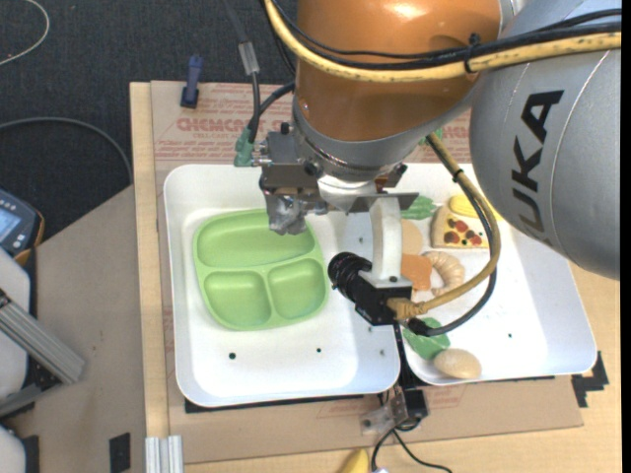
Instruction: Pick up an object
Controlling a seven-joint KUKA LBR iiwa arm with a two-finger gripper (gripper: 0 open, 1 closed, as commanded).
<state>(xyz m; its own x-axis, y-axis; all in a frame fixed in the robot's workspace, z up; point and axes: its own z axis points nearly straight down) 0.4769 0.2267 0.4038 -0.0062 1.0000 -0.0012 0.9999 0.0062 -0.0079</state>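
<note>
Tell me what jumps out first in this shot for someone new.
The arm's orange band and grey body loom over the top and right, hiding much of the right bin. Next comes the green divided tray lying in the left bin, then a pizza-slice toy in the right bin.

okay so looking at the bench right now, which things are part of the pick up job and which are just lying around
Part of the job:
claw
green divided tray in the left bin
toy pizza slice, beige oval piece and green leaf piece in the right bin

Just lying about:
blue clip
loose cable
</note>
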